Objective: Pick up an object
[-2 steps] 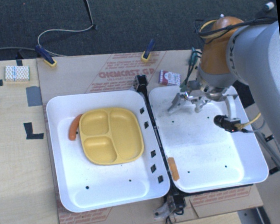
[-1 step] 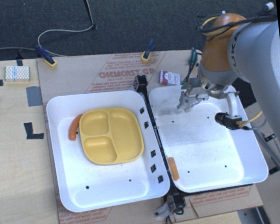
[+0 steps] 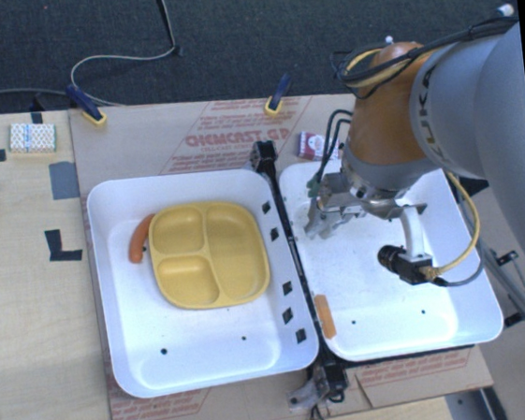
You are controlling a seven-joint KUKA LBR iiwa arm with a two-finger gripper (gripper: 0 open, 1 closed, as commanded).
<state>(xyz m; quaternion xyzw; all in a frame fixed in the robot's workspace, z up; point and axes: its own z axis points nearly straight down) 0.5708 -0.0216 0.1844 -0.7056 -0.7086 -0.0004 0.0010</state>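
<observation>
We see a small orange carrot-like toy [image 3: 324, 316] lying in the right bin [image 3: 464, 323]. It sits at that bin's left edge, near the front, right against the wall between the two bins. It lies flat and nothing is touching it from above.

Another orange thing, shaped like a little sausage [image 3: 138, 239], lies in the left bin [image 3: 127, 342]. It touches the left side of a yellow plate [image 3: 209, 255]. The plate has three parts in it and lies flat in the middle of that bin, toward the back.

The pincer [image 3: 322, 218] is low over the right bin, near its left wall and toward the back. It is well apart from the carrot toy. We cannot tell how wide it is, because the wrist covers much of it. We see nothing held in it.

The grey arm [image 3: 477, 105] comes in from the right, with its orange band [image 3: 384, 115] just above the pincer. A black cable [image 3: 456, 258] loops from the wrist over the right bin.

Both bins rest on a brown cardboard sheet [image 3: 216, 134] on the table [image 3: 19, 307]. A small dotted block [image 3: 32, 137] sits on the table, far to the left.
</observation>
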